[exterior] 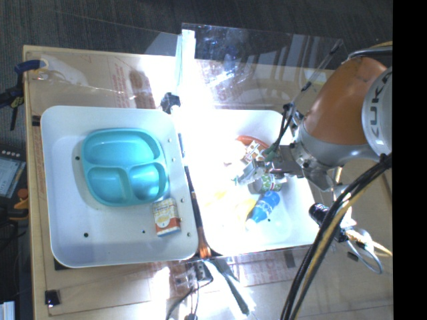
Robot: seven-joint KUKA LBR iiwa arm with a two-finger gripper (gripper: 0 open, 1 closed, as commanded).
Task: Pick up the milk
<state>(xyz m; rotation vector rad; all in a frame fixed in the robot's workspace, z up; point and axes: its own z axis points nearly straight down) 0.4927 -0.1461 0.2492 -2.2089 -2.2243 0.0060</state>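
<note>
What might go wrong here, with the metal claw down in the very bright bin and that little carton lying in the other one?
The small orange and white milk carton lies in the left white bin, beside the blue divided plastic tray, while the gripper is low over the right white bin. It may well close on the blue bottle or the clutter instead. Glare there washes out detail, which could hamper aiming.

My arm [347, 105]: rounded grey casing, broad orange band [343, 95] above the wrist, dark "KUK" lettering [385, 115] on a pale grey section, black cables [333, 225] trailing below, metallic gripper [261, 172] with small fittings.
</note>
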